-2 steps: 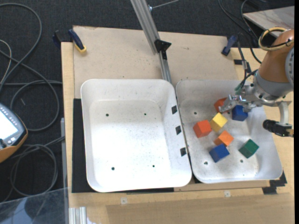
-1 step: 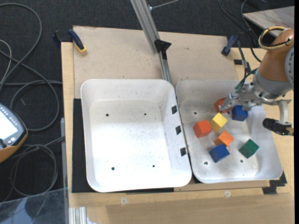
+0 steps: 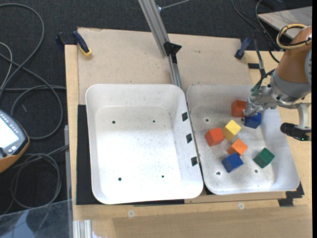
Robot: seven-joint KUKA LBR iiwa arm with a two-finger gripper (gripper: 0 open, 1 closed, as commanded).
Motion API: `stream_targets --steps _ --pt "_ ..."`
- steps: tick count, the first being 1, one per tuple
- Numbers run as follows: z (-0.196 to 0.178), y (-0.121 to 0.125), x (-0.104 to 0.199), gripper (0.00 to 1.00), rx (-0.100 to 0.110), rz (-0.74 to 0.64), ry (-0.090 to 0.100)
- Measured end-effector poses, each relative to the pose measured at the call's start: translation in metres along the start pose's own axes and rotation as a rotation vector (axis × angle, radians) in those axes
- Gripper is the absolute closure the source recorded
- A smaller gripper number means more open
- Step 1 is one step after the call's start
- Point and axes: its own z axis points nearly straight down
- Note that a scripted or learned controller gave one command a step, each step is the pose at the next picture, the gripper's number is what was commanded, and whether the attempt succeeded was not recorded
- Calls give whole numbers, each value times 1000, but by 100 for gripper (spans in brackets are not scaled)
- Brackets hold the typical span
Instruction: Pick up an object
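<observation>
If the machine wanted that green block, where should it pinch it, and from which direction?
Probably straight down from above, jaws closing on two opposite flat sides of the green block. It sits turned at an angle to the bin wall, so the jaws would have to turn to match. It stands apart from the blue block and the small orange block, leaving room on its sides.

One fixed camera, seemingly high above, looks slantwise down on both bins.
</observation>
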Motion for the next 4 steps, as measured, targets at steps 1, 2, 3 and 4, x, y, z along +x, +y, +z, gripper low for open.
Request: stream_targets --steps 1,2,3,4 --pt "-45 5 2 100 15 1 7" --pt "-102 10 -8 100 13 1 5" --pt "-126 12 -8 100 16 0 6" --pt "-117 17 40 100 22 -3 10"
